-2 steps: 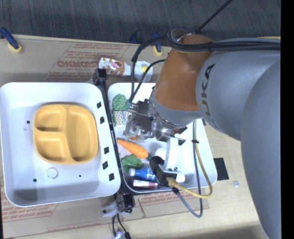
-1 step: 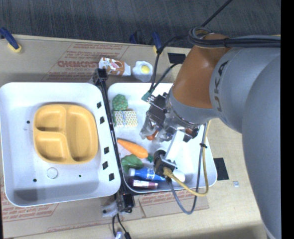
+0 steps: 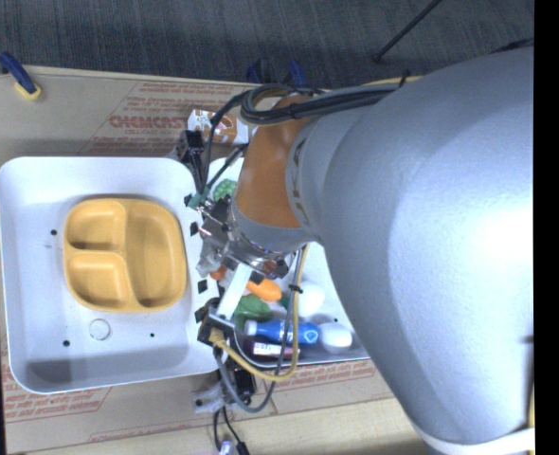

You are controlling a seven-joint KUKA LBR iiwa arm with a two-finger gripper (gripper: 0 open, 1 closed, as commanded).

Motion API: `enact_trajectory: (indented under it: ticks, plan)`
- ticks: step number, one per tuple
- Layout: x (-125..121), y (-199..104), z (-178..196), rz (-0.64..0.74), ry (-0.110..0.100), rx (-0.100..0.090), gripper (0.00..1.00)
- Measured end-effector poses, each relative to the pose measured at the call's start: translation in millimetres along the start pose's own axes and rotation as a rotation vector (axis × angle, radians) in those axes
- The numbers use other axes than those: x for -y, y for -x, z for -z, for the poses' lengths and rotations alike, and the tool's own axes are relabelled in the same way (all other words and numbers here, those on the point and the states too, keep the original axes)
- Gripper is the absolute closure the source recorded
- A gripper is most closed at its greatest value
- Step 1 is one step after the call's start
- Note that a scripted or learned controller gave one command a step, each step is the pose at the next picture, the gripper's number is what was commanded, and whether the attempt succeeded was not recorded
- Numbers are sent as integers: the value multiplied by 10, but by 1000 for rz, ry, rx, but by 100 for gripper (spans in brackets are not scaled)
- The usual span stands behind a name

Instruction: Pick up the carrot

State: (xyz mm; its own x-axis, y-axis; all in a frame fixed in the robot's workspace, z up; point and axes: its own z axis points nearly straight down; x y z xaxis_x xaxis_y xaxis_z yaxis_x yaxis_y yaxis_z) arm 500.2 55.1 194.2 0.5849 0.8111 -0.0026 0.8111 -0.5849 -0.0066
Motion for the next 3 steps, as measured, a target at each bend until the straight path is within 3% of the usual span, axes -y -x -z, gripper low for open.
enact_trajectory:
  ticks: [1,2,3]
  plan:
    - [-547,277,825,27,3,-1,100]
    - [15,227,188,-173,0,0,100]
    - [-549,481,748,-152,2,-2,100]
